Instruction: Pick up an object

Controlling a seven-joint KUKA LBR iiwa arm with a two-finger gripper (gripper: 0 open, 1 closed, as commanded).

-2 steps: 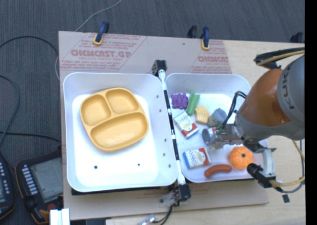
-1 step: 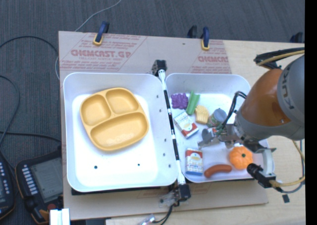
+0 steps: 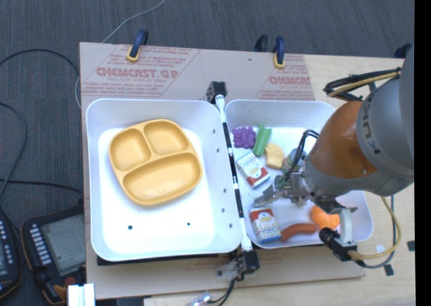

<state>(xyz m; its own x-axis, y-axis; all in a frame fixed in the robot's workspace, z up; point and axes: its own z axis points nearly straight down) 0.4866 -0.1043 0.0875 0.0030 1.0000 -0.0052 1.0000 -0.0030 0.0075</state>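
Note:
The right bin (image 3: 289,110) holds several small objects. Purple grapes (image 3: 244,137), a green piece (image 3: 262,139) and a yellow corn piece (image 3: 274,156) lie at its back left. A red-and-white carton (image 3: 252,168) sits left of centre, with a second carton (image 3: 264,224) at the front left. A red sausage (image 3: 297,232) and an orange piece (image 3: 324,218) lie along the front. My gripper (image 3: 277,189) hangs low over the bin's middle, just right of the first carton and above the second. The arm's wrist hides the bin's right part.
The left bin (image 3: 101,230) carries a yellow three-compartment plate (image 3: 156,161). A divider rail (image 3: 229,156) runs between the bins. Clamps (image 3: 139,40) hold the board at the back. A pendant (image 3: 57,244) lies off the bench at front left.

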